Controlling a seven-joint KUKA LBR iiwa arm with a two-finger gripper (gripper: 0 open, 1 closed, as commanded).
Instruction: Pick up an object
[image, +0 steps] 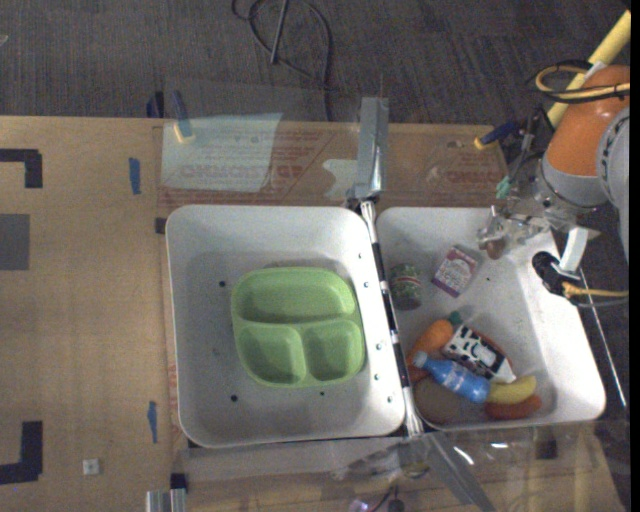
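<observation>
Low in the frame, closest to the lens, the near rims of two white bins sit on the wooden surface (80, 330). Starting at the left, the left bin (195, 250) holds a green divided tray (297, 324) lying flat at its middle. Across the shared rim, the right bin (560, 340) carries the pickable clutter: a small dark-green can (405, 285) by the divider, a purple-and-white carton (457, 270) just right of it, and lower down a heap where an orange carrot-like piece (432, 340), a black-and-white packet (474, 351), a blue bottle (455, 378) and a yellow-and-red toy (513, 396) touch or overlap.

At the upper right, the end effector (500, 235) hangs over the far right part of the right bin, below the arm's orange band. Its fingers are a blurred metallic cluster, so whether they are spread or pressed together cannot be told; nothing is seen between them.

The nearest candidate appears to be the carton, lying down and to the left of the end effector, its long axis slanting from upper right to lower left. The heap lies further down the frame.
</observation>
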